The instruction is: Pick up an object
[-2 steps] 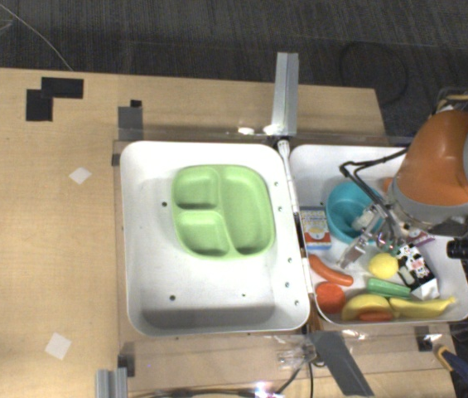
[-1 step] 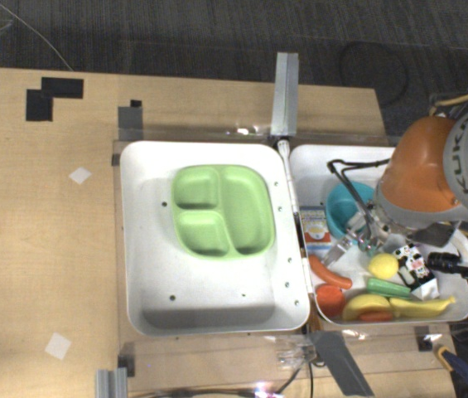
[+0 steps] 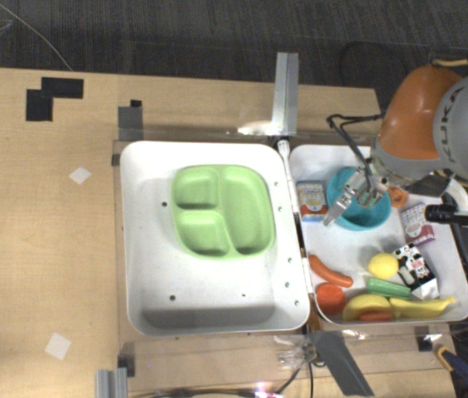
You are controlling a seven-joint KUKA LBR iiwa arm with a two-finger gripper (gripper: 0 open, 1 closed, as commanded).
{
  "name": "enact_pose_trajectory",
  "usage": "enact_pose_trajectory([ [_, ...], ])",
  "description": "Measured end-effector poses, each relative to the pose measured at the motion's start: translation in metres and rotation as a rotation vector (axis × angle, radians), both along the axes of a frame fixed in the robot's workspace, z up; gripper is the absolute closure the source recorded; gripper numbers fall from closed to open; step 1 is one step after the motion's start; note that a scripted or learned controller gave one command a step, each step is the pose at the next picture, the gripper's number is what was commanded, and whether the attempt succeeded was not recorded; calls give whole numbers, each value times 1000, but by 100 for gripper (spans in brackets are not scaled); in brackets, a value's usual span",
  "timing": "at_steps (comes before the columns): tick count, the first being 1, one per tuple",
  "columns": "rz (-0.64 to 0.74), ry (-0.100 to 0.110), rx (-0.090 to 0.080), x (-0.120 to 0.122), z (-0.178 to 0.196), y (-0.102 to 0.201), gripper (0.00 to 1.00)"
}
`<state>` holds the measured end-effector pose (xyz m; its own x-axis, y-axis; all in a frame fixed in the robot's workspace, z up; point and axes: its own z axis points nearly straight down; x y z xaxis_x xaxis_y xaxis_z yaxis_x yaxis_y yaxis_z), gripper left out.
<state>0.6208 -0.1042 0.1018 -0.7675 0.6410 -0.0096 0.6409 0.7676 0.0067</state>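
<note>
The claw (image 3: 351, 196) hangs over the teal bowl (image 3: 364, 210) near the back edge of the right bin (image 3: 465, 293), its two fingers spread a little apart with nothing between them. The bowl looks like light, stiff plastic with a smooth, likely slippery wall (a thin rim suits these fingers best), so pinching the rim on the side nearest the left bin (image 3: 142, 247) seems the surest hold
</note>
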Motion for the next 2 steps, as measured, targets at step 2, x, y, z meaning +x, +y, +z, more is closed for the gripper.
enact_pose_trajectory([
  [2,-255,-9,3,-26,-10,11,0],
])
